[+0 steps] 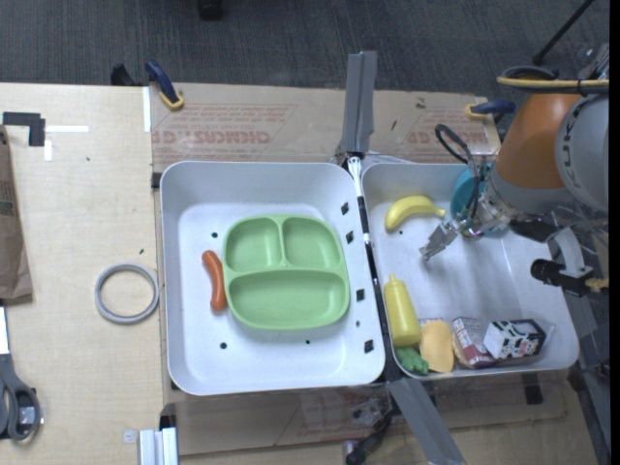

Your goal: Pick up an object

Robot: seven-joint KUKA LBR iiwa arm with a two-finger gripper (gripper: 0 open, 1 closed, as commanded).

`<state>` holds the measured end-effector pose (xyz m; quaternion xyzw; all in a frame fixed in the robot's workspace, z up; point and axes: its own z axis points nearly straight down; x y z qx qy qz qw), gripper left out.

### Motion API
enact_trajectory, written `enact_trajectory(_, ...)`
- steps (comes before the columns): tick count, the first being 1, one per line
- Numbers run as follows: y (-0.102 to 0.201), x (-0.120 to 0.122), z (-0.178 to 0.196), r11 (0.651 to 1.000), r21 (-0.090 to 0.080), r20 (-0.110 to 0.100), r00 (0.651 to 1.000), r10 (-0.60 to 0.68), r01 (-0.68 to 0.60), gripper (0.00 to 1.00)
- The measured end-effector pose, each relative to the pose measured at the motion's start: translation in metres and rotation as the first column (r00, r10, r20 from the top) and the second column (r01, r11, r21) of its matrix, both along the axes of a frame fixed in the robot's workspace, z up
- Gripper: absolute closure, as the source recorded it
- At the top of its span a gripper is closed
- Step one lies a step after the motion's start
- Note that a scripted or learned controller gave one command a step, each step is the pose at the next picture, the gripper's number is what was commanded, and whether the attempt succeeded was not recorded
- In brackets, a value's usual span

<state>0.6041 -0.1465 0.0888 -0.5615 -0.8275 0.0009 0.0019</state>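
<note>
Wooden bench, 9 o'clock side of the view:
- grey tape ring lies flat, just left of the bins
- brown paper bag at 10 o'clock of the ring, cut off by the frame edge
- scissors at 7 o'clock of the ring, handles only

Cardboard sheet lies at 12 o'clock, printed lettering upside down. A blue clamp grips its 10 o'clock corner. Grey upright post stands at its centre.

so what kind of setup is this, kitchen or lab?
Likely a robot lab pick bench: two white bins clamped over cardboard, toy food like a banana, and the gripper reaching in.
</note>
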Motion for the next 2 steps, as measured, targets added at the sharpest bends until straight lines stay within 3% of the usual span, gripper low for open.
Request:
enact_trajectory(1, -0.010, 0.055, 0.001, 0.994, -0.002, 0.002, 0.994, -0.107, 0.107, 0.00)
enact_trajectory(2, 0.043, 0.055, 0.002, 0.943, -0.001, 0.003, 0.943, 0.332, -0.332, 0.00)
